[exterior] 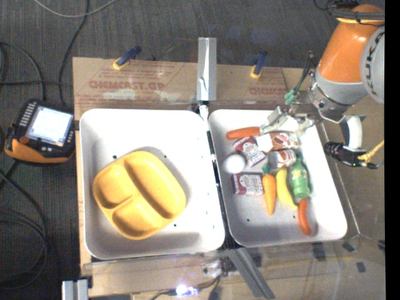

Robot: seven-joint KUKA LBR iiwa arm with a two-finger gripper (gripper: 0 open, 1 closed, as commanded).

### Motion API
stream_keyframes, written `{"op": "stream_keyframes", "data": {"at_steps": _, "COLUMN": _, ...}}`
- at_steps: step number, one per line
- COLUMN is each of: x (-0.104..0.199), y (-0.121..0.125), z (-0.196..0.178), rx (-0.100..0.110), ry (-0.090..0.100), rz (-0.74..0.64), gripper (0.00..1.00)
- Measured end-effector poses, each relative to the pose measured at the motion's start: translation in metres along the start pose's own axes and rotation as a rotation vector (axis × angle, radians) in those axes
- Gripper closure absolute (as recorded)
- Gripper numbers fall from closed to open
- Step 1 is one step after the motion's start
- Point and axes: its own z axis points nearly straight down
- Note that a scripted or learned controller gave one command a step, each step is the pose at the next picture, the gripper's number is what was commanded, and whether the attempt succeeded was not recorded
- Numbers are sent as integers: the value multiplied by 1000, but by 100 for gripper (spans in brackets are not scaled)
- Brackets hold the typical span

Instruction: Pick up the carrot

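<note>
The carrot (269,194) lies in the right bin (325,227), orange and tapered, with its tip toward the front edge. It rests between a red-and-white packet (248,183) and a yellow piece (284,187). My gripper (286,122) hangs over the back of the same bin, above the packets there and well behind the carrot. It is open, with nothing between its fingers.
Also in the right bin are a red sausage (242,132), a white egg (234,163), a green bottle (299,180), an orange-red stick (304,217) and more packets (282,157). The left bin (94,230) holds a yellow divided tray (139,194). A teach pendant (42,132) lies off the bench at left.
</note>
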Motion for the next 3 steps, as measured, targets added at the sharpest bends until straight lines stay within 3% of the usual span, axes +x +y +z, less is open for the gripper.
{"op": "stream_keyframes", "data": {"at_steps": 1, "x": -11, "y": -15, "z": 107, "rx": -26, "ry": -4, "rz": 238, "gripper": 0}}
{"op": "stream_keyframes", "data": {"at_steps": 2, "x": 0, "y": -88, "z": 142, "rx": -17, "ry": -4, "rz": 126, "gripper": 0}}
{"op": "stream_keyframes", "data": {"at_steps": 3, "x": 0, "y": -87, "z": 133, "rx": -17, "ry": -4, "rz": 125, "gripper": 100}}
